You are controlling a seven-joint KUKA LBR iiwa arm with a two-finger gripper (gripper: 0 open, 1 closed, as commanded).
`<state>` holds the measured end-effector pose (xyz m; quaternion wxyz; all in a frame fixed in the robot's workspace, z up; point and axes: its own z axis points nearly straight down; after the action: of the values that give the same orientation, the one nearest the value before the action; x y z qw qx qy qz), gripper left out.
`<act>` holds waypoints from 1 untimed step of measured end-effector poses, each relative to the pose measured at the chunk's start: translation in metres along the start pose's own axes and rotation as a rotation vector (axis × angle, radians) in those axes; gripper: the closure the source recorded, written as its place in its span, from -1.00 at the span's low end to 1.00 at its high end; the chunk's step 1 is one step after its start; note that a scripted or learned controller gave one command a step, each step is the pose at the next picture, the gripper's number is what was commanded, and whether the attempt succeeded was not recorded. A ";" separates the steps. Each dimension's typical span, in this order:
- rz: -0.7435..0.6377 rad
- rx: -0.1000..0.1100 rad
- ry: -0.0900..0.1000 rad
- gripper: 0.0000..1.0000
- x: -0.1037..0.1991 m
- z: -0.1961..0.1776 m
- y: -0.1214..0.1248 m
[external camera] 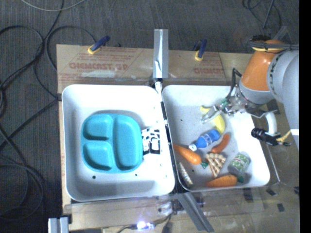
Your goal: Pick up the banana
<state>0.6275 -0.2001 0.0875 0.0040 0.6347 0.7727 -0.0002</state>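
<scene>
The yellow curved banana lies in the right white plastic bin, toward its far side, and the grey metal jaws sit right over its upper end, touching or nearly so (whether they are apart or together, I cannot tell from this angle). Just below the banana lies a small blue-and-white bottle, with an orange plastic carrot beside it. Over in the left white bin, a turquoise divided tray rests flat on the bench.
</scene>
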 end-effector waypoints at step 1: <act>-0.002 -0.002 -0.002 1.00 0.000 -0.011 0.001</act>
<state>0.6288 -0.1994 0.0986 0.0054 0.6341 0.7733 0.0000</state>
